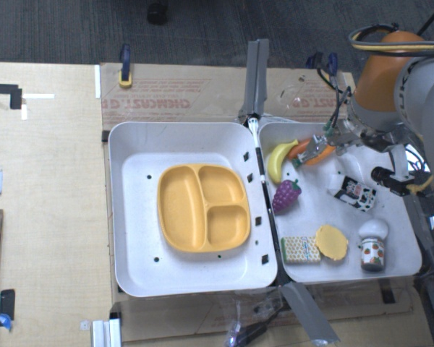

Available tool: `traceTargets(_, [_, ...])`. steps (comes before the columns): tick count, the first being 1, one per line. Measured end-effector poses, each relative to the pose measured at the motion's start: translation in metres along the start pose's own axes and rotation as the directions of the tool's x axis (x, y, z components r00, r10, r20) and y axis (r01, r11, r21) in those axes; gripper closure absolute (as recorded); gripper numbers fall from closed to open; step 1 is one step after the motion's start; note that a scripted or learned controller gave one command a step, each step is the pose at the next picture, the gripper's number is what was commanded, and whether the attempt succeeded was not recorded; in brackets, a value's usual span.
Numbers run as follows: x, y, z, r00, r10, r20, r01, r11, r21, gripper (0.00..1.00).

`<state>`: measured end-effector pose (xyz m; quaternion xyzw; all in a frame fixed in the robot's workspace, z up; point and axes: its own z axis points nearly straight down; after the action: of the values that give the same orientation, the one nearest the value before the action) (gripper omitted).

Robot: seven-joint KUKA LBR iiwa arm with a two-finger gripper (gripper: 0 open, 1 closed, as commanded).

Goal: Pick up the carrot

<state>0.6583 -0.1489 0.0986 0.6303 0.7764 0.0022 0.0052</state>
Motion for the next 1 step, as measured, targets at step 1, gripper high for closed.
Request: traceTargets(1, [0.0000,-0.0004,-0.0101,1.000,0.000,-0.003,0.000,1.000,0.004,1.00])
